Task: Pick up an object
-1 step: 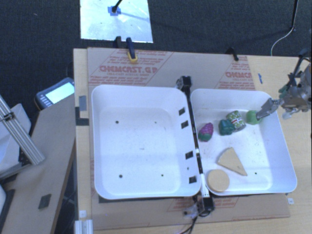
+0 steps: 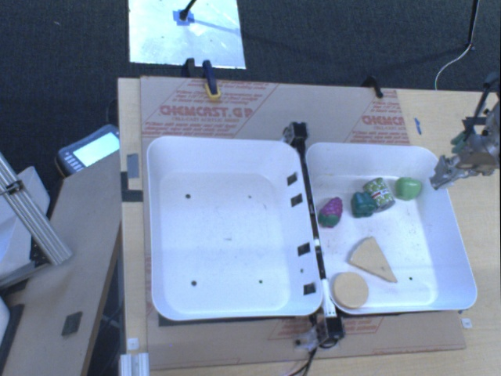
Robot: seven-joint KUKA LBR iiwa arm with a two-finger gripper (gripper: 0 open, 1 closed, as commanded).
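- Step: approach; nothing lifted yet.
- Gripper (image 2: 445, 175): at the right bin (image 2: 458, 241) far-right rim; finger state cannot be told.
- Nearest target: green ball (image 2: 408, 187), just beside the gripper, touching a green-white toy (image 2: 373, 197).
- Next move: descend over the ball; rim and toy crowd it.
- Others: purple toy (image 2: 331, 211), wedge (image 2: 373, 261), disc (image 2: 350, 290).

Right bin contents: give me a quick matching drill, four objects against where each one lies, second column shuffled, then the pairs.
Objects:
1. green ball
2. purple berry-shaped toy
3. tan wedge
4. tan round disc

Places:
A. near corner of the right bin, by the divider
B. far side, nearest the tool
C. middle of the floor, just beyond the disc
D. beside the divider, halfway along it

Pairs: 1-B, 2-D, 3-C, 4-A
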